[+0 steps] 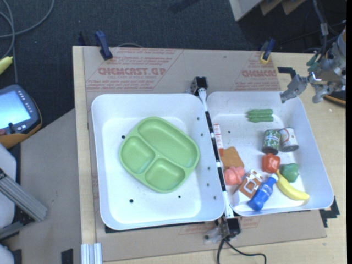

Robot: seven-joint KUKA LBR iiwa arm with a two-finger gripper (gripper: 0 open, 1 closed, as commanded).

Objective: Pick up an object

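toys (pixel 270 161) in bin, pincer (pixel 304 90) spread wide, empty

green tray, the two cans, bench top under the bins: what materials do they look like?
Green tray: likely moulded plastic, matte with a soft sheen, one-piece rounded compartments.
Two cans: probably metal or toy plastic; printed labels, greyish ends; too small to settle.
Bench top: looks like a sheet under brown paper masking, going by the repeated red print.

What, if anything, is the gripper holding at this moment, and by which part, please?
Nothing is held. The gripper hangs open above the right bin's far right corner, with no object between its fingers.
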